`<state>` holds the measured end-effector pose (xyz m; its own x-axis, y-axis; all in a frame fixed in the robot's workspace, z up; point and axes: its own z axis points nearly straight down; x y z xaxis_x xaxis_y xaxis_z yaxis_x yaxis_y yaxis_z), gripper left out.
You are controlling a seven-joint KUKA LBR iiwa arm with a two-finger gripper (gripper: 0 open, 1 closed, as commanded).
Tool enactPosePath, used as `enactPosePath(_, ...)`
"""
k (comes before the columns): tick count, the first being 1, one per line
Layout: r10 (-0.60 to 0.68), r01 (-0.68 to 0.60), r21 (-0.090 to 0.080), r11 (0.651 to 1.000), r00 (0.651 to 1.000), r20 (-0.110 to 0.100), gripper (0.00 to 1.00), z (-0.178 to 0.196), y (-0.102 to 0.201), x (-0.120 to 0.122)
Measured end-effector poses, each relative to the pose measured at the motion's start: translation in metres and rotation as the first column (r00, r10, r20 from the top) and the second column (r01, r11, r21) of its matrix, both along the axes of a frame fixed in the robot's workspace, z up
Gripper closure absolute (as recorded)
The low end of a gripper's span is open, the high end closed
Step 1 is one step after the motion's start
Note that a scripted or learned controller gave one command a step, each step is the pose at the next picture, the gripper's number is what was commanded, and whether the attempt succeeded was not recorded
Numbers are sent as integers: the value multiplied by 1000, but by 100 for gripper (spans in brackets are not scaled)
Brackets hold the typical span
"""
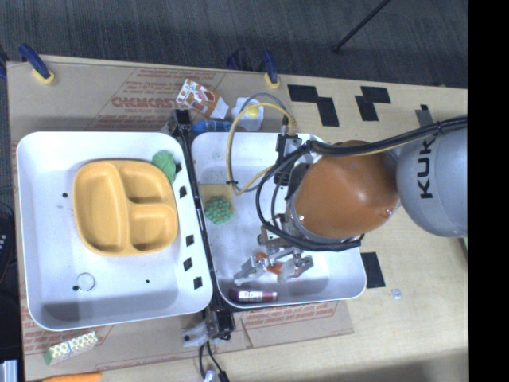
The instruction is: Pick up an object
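Below, cardboard [151, 94] lines the wooden bench [413, 325] on dark carpet [159, 14]; whether the jaws are spread is unclear.

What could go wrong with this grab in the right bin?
1. The gripper is low beside the bin's near wall; the dark tube lies against that wall and may be hard to get around.
2. Loose cables hang over the bin and could snag.
3. The green ball could roll if nudged.

Green spiky ball [219, 208] in right bin, dark tube [254, 295] lying flat by near wall
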<state>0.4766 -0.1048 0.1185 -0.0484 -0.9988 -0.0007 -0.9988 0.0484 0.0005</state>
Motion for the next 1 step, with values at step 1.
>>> enactPosePath(1, 36, -36, 0, 999, 999, -2, 0, -14, -53, 25)
